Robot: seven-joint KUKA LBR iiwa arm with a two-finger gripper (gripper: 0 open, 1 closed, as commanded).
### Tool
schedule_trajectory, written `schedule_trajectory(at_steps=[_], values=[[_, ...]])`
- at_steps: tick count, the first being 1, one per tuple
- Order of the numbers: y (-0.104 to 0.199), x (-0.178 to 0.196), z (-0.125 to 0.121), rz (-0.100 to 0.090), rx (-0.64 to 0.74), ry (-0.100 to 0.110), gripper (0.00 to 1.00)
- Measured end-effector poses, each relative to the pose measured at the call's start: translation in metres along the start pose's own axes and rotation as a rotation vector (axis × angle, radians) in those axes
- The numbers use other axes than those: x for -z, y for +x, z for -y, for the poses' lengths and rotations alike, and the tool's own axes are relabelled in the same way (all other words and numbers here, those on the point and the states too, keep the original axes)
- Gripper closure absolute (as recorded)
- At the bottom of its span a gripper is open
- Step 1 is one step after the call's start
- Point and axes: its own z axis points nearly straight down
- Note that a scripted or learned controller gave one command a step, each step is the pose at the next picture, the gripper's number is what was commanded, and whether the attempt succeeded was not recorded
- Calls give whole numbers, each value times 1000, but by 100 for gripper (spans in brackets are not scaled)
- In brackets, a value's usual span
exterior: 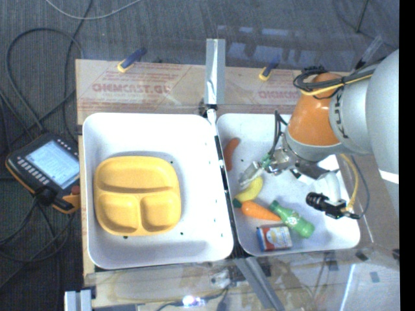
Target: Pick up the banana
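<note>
The yellow banana point(251, 188) lies in the right bin point(350, 238), near its left wall and about halfway down. My gripper point(261, 168) hangs just above the banana's upper end, reaching in from the right under the orange wrist band. The wrist hides the area behind the gripper. Nothing can be seen lifted off the bin floor.
In the right bin, an orange carrot point(259, 210), a green bottle point(293, 217) and a small can point(273, 237) lie just below the banana. A red sausage-like piece point(231, 153) lies above it. The left bin point(97, 135) holds a yellow divided tray point(137, 194).
</note>
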Motion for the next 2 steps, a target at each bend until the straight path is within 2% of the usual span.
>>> schedule_trajectory(at_steps=[1,2], values=[[2,10,-1,-3,1,-1,100],[49,93,-50,-7,-149,15,100]])
